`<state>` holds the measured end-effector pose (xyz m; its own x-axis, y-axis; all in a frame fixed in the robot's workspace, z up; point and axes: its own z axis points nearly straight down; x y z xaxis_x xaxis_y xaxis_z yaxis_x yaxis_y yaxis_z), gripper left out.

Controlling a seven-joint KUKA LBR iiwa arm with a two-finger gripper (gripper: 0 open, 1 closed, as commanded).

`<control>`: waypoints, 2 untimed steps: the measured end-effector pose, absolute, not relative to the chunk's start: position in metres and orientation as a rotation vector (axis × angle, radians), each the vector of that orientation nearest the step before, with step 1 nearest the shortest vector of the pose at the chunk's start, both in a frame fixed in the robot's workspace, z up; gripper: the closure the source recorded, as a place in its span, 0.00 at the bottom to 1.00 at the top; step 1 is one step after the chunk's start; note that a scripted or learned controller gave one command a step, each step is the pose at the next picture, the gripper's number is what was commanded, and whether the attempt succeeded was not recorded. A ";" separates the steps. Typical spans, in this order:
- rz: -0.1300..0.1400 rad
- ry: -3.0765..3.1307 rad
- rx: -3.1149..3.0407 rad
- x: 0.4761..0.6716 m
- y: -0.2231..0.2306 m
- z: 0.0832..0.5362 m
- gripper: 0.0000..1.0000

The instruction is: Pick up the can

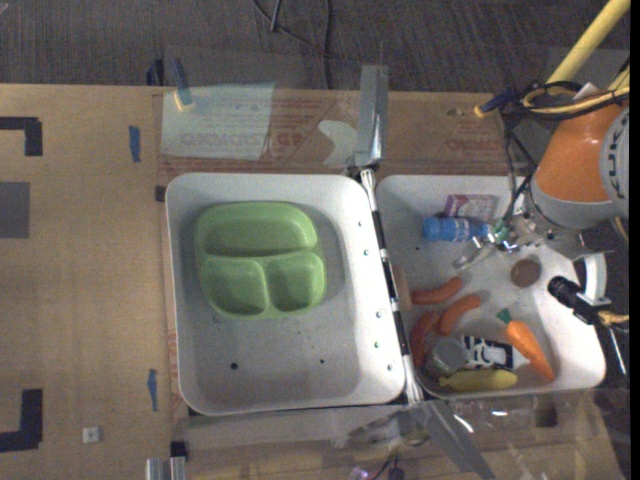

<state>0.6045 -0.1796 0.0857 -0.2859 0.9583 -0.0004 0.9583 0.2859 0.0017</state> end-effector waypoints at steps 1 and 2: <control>0.003 2.708 1.580 0.650 -0.179 0.087 0.00; 0.003 2.744 1.522 0.600 -0.168 0.086 0.00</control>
<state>0.6001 -0.1684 0.0861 -0.5293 0.8484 -0.0023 0.8484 0.5293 0.0031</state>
